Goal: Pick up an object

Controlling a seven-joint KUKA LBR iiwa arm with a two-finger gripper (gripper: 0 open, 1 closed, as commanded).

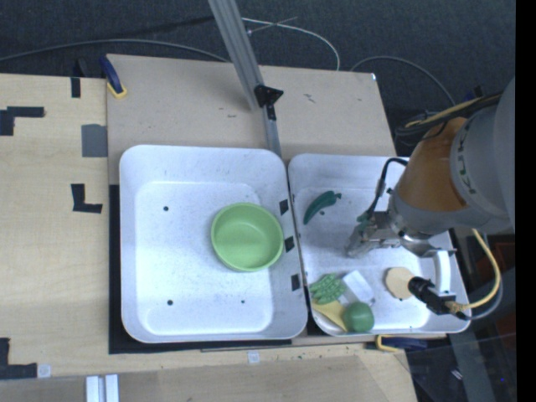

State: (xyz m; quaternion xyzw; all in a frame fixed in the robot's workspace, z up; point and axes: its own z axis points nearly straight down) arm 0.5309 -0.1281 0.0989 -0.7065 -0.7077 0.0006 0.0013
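A wooden bench [184,115] carries two shallow white bins, the left bin [138,224] and the right bin [335,174], set side by side and touching along their inner edges. A grey metal pole [237,40] slants across the bench top toward the seam between them, ending in a black clamp [268,96]. Thin cables [293,28] trail over the dark floor [84,11] beyond the bench, and black tape marks [82,198] sit on the lighter board at left.

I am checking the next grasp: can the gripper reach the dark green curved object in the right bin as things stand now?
Probably yes. The gripper hangs over the right bin, and the dark green curved object lies alone on bare floor to its upper left, with nothing between them.
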